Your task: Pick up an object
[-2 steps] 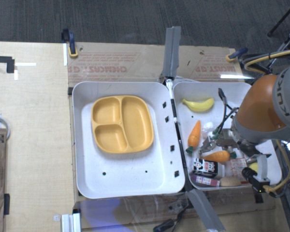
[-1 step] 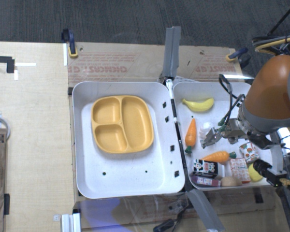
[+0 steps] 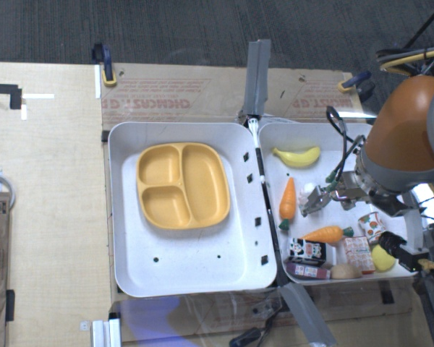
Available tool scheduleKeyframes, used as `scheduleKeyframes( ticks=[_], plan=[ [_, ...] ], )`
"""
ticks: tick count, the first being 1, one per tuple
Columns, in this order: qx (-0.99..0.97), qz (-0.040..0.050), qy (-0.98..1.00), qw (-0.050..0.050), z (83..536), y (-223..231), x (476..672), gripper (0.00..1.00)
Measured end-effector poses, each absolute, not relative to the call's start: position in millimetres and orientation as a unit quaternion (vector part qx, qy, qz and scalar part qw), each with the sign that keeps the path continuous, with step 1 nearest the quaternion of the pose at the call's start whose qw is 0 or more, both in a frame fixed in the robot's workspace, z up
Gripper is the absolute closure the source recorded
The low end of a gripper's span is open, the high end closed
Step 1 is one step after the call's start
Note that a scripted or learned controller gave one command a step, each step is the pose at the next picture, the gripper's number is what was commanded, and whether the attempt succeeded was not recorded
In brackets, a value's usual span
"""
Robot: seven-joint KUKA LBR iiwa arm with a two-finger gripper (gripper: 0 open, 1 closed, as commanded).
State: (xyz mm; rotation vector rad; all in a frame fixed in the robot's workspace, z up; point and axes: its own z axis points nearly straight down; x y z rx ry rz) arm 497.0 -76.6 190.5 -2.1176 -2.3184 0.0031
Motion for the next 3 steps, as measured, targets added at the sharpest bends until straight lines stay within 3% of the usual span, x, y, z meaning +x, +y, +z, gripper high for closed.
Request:
scheduleKeyframes(
  ticks=[1, 2, 3],
  plan=[
    [-0.714, 0.0009, -0.700, 0.001, 90.7, -97.9, 489.1, 0.00],
    [-0.714, 0.0010, -0.701, 0.001, 90.6, -98.0, 489.1, 0.00],
    [-0.715, 0.0003, -0.699, 0.000, 100.0, -99.1, 490.4, 1.00]
  ],
)
